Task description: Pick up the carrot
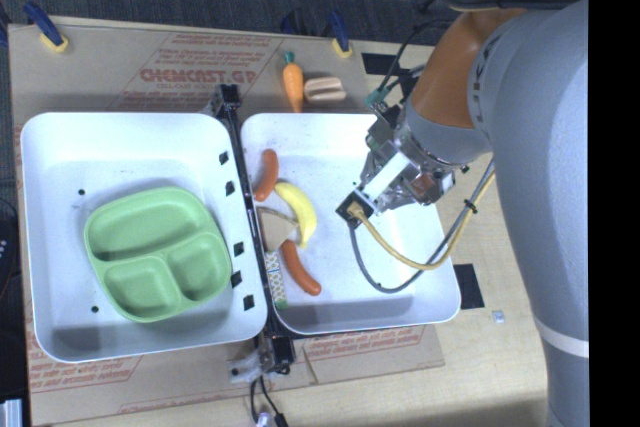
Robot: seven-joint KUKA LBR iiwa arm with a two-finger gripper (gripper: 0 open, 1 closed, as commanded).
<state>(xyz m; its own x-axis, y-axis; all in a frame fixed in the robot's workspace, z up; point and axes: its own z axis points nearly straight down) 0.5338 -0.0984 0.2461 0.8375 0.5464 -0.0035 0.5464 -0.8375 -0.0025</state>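
Grey arm reaches over right bin. Left bin holds green divided plate. Gripper hangs above right bin's right half; cannot tell if spread or pressed together. Right bin's left side: banana, upper sausage, lower sausage. Carrot lies outside the bins on cardboard, beyond right bin's far rim, just beside small bun.

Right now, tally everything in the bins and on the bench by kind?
Sausage: 2
Banana: 1
Carrot: 1
Bun: 1
Plate: 1
Bread slice: 1
Patterned strip, kind unclear: 1
Total: 8
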